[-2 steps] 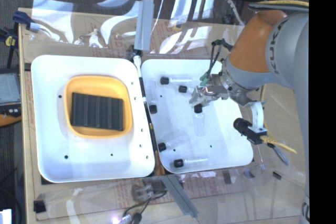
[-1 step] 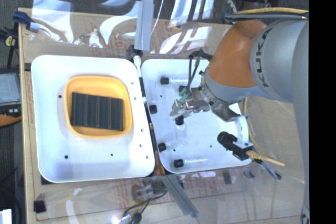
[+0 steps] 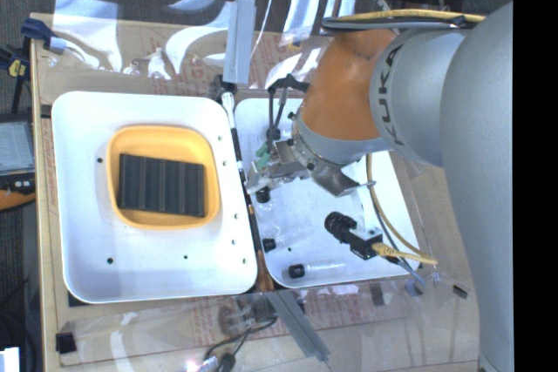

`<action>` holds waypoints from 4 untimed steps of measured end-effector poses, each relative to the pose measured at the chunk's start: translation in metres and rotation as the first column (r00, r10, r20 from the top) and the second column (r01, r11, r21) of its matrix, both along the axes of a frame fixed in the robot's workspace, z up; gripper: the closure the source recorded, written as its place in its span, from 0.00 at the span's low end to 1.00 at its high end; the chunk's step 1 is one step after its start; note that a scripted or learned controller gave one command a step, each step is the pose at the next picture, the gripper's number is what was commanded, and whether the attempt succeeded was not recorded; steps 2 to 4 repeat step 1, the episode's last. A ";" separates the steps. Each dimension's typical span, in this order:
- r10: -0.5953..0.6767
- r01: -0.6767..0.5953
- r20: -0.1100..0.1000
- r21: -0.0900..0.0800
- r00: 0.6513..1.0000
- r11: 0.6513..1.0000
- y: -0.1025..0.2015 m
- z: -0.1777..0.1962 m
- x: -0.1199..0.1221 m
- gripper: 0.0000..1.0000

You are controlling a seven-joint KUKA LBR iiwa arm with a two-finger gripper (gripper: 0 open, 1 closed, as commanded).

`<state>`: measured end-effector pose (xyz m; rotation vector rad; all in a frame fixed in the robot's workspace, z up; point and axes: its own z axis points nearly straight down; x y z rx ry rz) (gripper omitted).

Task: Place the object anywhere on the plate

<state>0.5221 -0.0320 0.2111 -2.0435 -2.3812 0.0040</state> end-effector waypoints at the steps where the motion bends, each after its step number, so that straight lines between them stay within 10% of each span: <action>1: -0.001 0.001 0.000 0.000 1.000 1.000 0.000 0.000 0.000 0.00; 4: -0.001 0.001 0.000 0.000 1.000 1.000 0.000 0.000 0.000 0.00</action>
